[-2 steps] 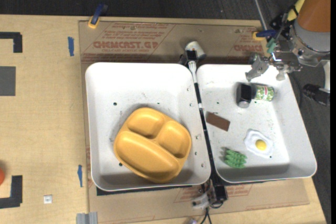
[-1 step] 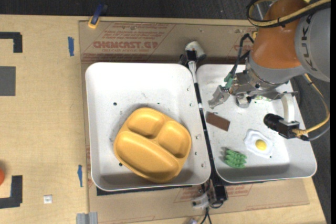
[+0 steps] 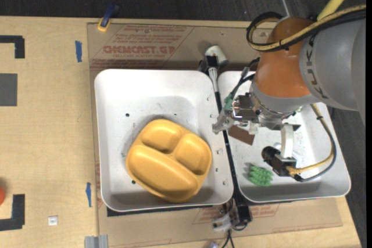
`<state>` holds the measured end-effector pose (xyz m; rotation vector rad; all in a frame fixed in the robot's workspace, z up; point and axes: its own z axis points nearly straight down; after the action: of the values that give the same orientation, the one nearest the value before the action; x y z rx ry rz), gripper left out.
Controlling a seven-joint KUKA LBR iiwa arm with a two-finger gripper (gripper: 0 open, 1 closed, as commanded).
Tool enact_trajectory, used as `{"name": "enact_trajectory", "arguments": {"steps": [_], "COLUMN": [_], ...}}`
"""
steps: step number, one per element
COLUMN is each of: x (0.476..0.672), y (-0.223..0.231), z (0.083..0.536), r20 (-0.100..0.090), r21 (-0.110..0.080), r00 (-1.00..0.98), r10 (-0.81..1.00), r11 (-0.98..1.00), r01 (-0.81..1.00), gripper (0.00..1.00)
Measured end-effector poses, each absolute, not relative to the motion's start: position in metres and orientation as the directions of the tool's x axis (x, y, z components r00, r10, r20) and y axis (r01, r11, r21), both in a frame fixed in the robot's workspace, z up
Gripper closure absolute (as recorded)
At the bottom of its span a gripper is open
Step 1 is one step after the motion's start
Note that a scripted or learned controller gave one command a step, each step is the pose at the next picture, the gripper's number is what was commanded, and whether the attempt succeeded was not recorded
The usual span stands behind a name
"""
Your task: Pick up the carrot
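A small green leafy piece [image 3: 260,175] lies near the front of the right bin [image 3: 325,183]; it looks like a carrot's top, and no orange body shows beside it. My gripper [image 3: 237,124] hangs low over the left part of the right bin, close to the divide between the bins, behind and left of the green piece. The orange band and grey wrist cover most of it from above. A dark brown piece [image 3: 242,135] shows just under the gripper; I cannot tell what it is or whether it is held.
A large yellow bread-shaped loaf [image 3: 168,158] fills the front of the left bin [image 3: 116,96]. Black and yellow cables [image 3: 285,164] trail from the wrist into the right bin. The bins rest on a cardboard sheet [image 3: 139,43].
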<state>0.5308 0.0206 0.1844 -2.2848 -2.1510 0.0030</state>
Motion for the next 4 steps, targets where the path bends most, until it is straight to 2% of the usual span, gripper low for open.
{"name": "enact_trajectory", "arguments": {"steps": [1, 2, 3, 4], "x": [0.508, 0.567, 0.601, 0.592], "y": [0.077, 0.088, 0.044, 0.072], "z": [0.184, 0.185, 0.185, 0.132], "r20": [0.001, 0.0, -0.001, -0.004], "r21": [-0.004, 0.0, 0.002, 0.011], "r00": [0.072, 0.14, -0.075, -0.17], "r10": [0.997, 0.99, 0.997, 0.985], "r11": [-0.072, -0.14, 0.075, 0.17], "r01": [0.997, 0.99, 0.997, 0.985], "gripper": [0.0, 0.0, 0.0, 0.0]}}
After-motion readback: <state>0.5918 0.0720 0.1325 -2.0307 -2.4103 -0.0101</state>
